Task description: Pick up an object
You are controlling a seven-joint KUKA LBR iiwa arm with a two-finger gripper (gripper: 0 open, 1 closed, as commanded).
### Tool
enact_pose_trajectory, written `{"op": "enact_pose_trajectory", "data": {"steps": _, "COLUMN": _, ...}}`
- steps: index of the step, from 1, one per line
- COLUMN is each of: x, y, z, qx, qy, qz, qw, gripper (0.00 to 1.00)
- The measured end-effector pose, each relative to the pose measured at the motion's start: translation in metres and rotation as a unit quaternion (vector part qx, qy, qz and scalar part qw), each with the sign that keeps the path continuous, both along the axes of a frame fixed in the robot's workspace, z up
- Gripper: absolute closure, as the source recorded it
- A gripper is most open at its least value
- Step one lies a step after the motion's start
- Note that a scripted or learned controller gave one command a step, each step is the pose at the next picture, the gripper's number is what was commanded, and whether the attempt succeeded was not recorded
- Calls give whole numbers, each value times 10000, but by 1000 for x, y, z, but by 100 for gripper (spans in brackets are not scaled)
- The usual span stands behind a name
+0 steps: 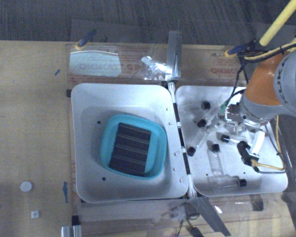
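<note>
Two shallow white bins are seen side by side on a tan bench (24,107). The left bin (84,102) holds a turquoise tray (158,137), tilted a little, with a dark ribbed insert (131,148) lying inside it.

The right bin (271,181) holds several clear plastic vials with black caps, scattered flat on the floor. One capped vial (227,182) lies along the near wall, cap toward the right. A second vial (215,157) lies just above it, cap at its far end. More black caps (205,104) are seen near the far-left part of the bin, and one (191,151) is seen close to the divider between the bins.

The arm (286,83) is seen reaching in from the right, its orange band (264,85) over the right bin's far-right corner. The gripper (237,122) is low over the middle of the right bin, among the vials. Whether its claw is spread or closed cannot be told from this angle; nothing is clearly seen between it.

A crumpled clear plastic scrap (153,67) lies on the bench behind the bins, beside a grey metal bar (174,53). A yellow rod (283,14) crosses the top-right corner.
</note>
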State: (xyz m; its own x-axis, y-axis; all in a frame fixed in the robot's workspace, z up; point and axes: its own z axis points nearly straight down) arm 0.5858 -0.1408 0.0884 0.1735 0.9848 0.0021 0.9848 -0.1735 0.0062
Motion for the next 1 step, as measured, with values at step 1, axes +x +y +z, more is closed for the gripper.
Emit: {"op": "enact_pose_trajectory", "data": {"steps": 1, "x": 1, "y": -1, "z": 11, "qx": -9, "qy": -22, "qz": -5, "qw": 10000, "gripper": 100}}
